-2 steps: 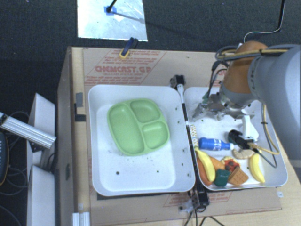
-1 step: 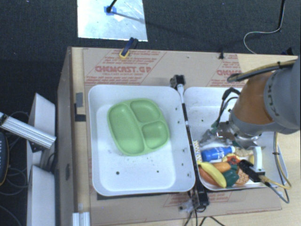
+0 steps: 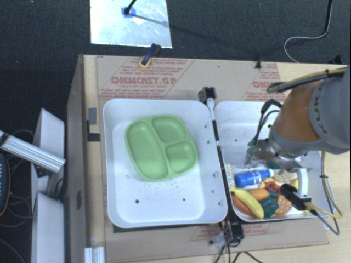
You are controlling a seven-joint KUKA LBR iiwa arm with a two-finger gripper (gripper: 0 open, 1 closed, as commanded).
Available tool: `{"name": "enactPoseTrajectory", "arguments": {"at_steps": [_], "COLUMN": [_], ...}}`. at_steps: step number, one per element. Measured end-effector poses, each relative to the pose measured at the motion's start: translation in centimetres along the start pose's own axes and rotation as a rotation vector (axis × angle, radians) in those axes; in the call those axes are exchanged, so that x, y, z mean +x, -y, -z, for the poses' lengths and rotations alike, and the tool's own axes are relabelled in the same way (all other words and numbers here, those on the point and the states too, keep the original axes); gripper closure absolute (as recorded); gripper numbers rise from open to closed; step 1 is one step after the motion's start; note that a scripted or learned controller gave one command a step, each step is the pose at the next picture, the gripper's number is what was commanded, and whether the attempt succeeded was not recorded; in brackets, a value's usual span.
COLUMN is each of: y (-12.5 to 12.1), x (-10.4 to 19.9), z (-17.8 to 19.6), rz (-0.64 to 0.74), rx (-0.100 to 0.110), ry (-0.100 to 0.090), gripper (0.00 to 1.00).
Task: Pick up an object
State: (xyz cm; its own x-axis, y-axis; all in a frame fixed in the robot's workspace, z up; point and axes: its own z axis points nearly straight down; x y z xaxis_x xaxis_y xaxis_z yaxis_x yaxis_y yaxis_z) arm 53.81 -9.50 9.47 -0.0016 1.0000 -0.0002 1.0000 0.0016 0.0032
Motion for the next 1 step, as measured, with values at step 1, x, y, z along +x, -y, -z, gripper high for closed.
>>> {"name": "enactPoseTrajectory", "arguments": {"at_steps": [1], "y": [0.0], "x": [0.01], "z": [0.0], "rz": [0.0], "rx": [0.0], "ry": [0.0], "gripper": [0.0]}}
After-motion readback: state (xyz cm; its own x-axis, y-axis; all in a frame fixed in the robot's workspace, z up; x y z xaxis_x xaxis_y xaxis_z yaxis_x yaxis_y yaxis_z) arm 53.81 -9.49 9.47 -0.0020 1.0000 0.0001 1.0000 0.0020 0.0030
